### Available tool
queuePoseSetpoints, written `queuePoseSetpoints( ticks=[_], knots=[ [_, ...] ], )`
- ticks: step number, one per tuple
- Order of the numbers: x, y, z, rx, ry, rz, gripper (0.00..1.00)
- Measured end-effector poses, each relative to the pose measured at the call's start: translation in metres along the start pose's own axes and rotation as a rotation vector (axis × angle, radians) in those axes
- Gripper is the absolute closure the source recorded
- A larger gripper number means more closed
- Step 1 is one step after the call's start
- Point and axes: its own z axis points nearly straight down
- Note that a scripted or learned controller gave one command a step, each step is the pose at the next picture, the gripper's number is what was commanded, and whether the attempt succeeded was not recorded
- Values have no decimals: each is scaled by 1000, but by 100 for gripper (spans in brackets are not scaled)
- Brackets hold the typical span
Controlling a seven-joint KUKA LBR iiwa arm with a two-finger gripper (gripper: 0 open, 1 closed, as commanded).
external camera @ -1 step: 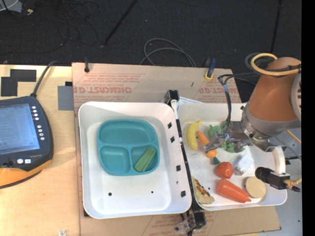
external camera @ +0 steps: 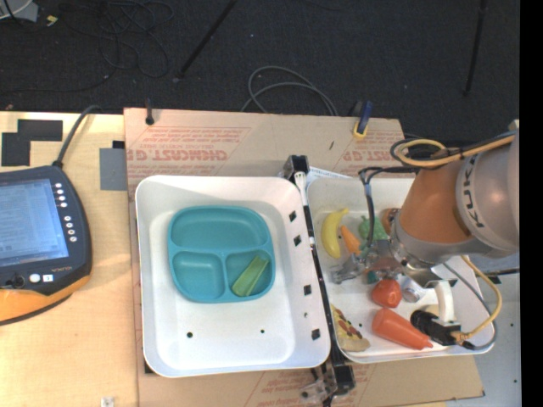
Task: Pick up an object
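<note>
Reaching into the right bin (external camera: pixel 475 346) from the right; gripper (external camera: pixel 361 265) low among the toys, finger spread impossible to tell. Just right of and below it, a small red tomato-like piece (external camera: pixel 386 293), round and glossy. Further below, an orange carrot (external camera: pixel 399 329). Up and left, a yellow banana (external camera: pixel 333 230). Far left, a teal divided tray (external camera: pixel 222 253) in the left bin (external camera: pixel 153 312), holding a green slice (external camera: pixel 250 275).
</note>
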Motion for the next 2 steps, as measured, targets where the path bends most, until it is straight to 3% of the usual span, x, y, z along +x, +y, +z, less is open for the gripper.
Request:
queuePoseSetpoints(
  ticks=[1, 2],
  knots=[
    [-1, 0, -16, 0, 2, 4, 100],
    [0, 0, -16, 0, 2, 4, 0]
  ],
)
